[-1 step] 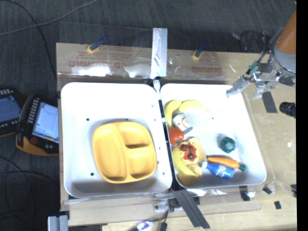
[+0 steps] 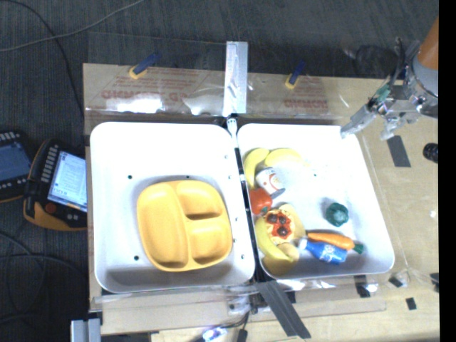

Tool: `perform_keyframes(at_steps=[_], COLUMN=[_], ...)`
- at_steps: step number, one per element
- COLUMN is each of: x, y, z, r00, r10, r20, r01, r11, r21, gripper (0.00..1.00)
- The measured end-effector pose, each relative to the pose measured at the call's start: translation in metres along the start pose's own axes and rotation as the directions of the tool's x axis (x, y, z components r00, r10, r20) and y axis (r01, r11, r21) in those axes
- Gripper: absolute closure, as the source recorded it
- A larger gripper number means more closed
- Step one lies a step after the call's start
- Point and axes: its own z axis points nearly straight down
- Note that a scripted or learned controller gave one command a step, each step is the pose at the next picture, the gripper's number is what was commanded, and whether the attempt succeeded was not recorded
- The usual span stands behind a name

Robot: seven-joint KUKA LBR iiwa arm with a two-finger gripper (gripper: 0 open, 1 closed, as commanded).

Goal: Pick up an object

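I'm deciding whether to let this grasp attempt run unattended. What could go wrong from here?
Most items in the right bin are heaped against its left wall: the banana, the red piece and the carrot touch or overlap, so a descent there may nudge several or lift none. The small green object lies apart but is small, so easy to miss. The pincer hangs outside the bin's far right corner, so its approach may clip the rim.

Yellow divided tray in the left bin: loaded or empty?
Empty. The yellow tray lies flat in the left bin, and all three compartments show bare yellow.
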Motion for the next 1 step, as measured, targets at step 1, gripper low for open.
perform_keyframes(at_steps=[1], x=[-0.0056], y=[0.0051], z=[-0.0963], r00=[1.0], r10=[0.004], r20=[0.001], r01=[-0.004], r11=[1.0], r21=[-0.001], gripper=[0.0])
